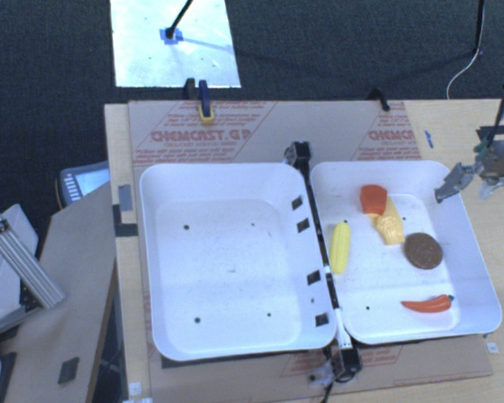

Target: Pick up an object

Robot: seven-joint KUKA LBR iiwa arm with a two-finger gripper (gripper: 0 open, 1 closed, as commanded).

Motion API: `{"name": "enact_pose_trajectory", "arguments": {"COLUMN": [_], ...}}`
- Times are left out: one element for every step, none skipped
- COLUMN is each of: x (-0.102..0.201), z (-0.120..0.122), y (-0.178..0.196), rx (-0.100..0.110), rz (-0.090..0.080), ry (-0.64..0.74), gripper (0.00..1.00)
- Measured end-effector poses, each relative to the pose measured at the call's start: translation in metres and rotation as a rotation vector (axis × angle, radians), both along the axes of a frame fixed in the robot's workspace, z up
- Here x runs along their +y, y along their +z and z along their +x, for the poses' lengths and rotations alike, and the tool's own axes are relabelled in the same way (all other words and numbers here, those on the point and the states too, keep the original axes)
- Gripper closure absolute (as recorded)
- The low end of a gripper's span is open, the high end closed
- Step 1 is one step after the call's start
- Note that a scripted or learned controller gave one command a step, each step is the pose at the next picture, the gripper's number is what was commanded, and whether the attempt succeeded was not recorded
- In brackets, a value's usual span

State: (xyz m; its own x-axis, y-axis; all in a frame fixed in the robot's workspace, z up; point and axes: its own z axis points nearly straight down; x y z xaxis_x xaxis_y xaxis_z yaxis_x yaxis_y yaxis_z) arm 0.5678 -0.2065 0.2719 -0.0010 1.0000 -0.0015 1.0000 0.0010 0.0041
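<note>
You had the end effector [466, 179] at the right bin's [468, 227] far right rim, above it; I could not tell its state. Inside that bin lay a yellow corn cob [340, 246] near the divider, an orange block [373, 198] touching a yellow piece [390, 224], a brown disc [423, 251] and a red chili [426, 304]. The left bin [166, 243] gave open room on the desk [86, 247].

Pincer [463, 179] hovers over right bin's [478, 252] far edge.
</note>
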Motion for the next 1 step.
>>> {"name": "enact_pose_trajectory", "arguments": {"x": [0.0004], "z": [0.0176], "y": [0.0218], "rx": [-0.001], "rz": [0.000], "ry": [0.004], "gripper": [0.00]}}
